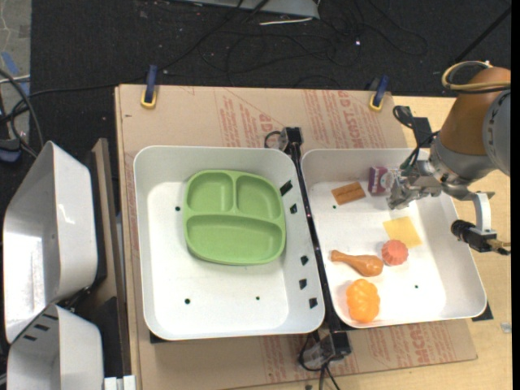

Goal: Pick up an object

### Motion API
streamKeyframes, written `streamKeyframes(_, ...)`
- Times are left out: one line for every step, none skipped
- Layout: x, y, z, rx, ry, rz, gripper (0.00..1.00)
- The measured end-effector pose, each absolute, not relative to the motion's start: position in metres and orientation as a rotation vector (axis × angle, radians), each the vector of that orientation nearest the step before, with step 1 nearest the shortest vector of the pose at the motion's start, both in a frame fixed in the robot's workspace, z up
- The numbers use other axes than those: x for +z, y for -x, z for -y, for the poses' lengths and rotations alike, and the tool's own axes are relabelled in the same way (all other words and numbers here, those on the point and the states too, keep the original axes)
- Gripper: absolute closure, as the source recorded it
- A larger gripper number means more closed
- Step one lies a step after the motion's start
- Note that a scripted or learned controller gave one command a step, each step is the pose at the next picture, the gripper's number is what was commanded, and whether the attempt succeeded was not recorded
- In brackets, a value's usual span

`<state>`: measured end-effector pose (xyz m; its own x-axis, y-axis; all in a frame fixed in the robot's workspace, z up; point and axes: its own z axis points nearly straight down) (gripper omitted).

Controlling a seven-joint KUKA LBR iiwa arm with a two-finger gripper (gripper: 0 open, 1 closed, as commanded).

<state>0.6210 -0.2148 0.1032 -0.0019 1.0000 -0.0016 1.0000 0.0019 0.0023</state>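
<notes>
The surface, brown board printed with red lettering, is carrying two shallow white bins side by side: the left bin and the right bin. What may be two clamps, one and another, are sitting at its far edge.

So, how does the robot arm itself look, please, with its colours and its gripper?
The arm is grey with a broad orange band above the wrist. Its gripper is a compact assembly of grey and silvery metal. Black fittings and a thin dark cable sit around the wrist.
</notes>
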Motion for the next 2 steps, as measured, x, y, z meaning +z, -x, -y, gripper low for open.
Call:
streamKeyframes(0.146,-0.624,0.214,0.004,-2.215,-2.220,1.00)
streamKeyframes(0.207,-0.621,0.207,0.004,-2.214,-2.222,1.00)
